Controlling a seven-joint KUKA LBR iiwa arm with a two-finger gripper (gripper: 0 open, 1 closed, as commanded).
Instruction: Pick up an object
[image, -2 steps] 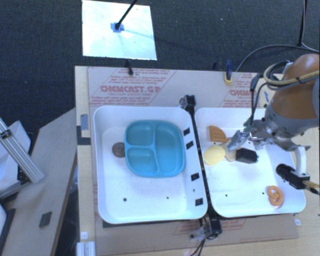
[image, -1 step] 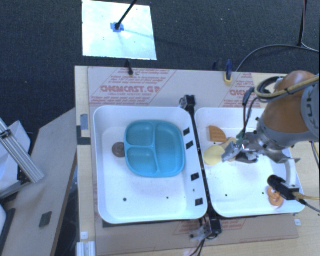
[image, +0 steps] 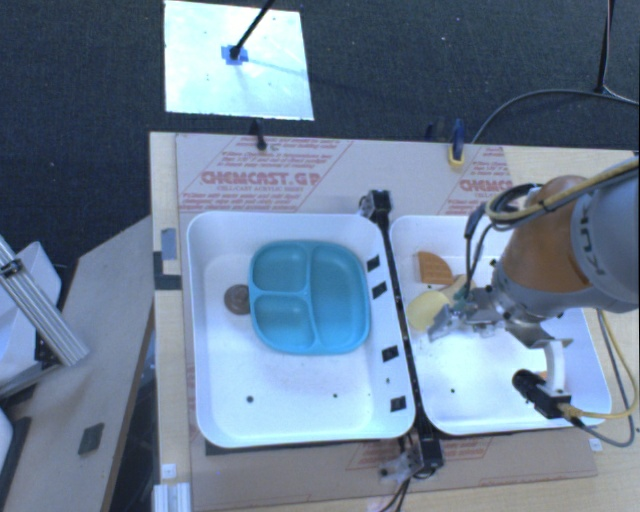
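In the right bin (image: 500, 400), a pale yellow rounded object (image: 423, 306) lies near the left wall. A flat orange-tan piece (image: 433, 266) sits just behind it. My gripper (image: 452, 320) is low in this bin, right beside the yellow object on its right side, and seems to touch it. The arm's orange band (image: 545, 245) and grey wrist hang over the bin's middle and hide what is under them. In the left bin (image: 300, 410) lie a blue divided plate (image: 305, 297) and a small grey-brown disc (image: 237, 298) by the plate's left edge.
A black clipped divider (image: 390, 300) runs between the two bins. A black and yellow cable end (image: 540, 393) hangs off the arm over the right bin's front. A white sheet (image: 237, 60) lies on the dark floor behind the bench.
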